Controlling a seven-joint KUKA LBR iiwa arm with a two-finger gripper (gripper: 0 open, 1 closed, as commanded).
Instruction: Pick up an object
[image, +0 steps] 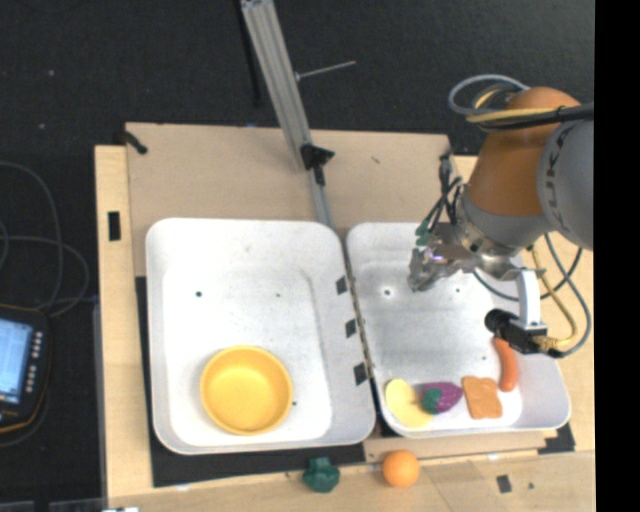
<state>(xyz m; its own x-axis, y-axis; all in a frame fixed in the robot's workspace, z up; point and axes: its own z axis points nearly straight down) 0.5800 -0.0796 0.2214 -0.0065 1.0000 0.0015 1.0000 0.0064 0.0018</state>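
Sitting side by side on the wooden bench (230, 170) are two shallow white plastic bins. The left bin (240, 250) holds a round yellow plastic bowl (246, 389) near its front edge. The right bin (400, 310) carries a row of small items along its front wall: a pale yellow rounded piece (402, 400), a purple lump with a green part (437, 397), a flat orange rectangular piece (483, 397) and a slim orange-red carrot-like stick (507, 364) by the right wall. On the bench in front of the bins lie a smooth orange ball (400, 468) and a small dark green object (321, 475). The arm's gripper (432, 268) hangs over the bare rear part of the right bin, well apart from those items; how far it is spread cannot be told, and nothing is seen in its grasp.
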